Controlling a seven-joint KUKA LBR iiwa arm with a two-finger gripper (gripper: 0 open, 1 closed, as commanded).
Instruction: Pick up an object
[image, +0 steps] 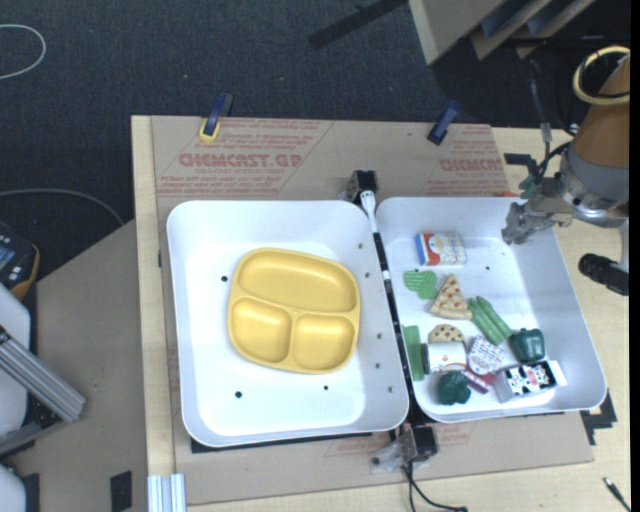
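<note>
The right bin (560, 290) holds several small toy food items: a white carton with red and blue print (441, 247), a green leafy piece (421, 283), a pizza slice (450, 297), a green bean-like piece (490, 318), and a cluster of packets near the front (485, 360). My gripper (522, 222) hangs over the bin's far right corner, above and to the right of the white carton. Nothing shows between its fingers. The arm's orange band (608, 130) is at the right edge.
The left bin (190, 300) contains a yellow divided plate (293, 310). Two clamps (213, 118) hold the cardboard sheet at the back. A black fitting (362, 184) sits between the bins at the far side, and cables lie at the front.
</note>
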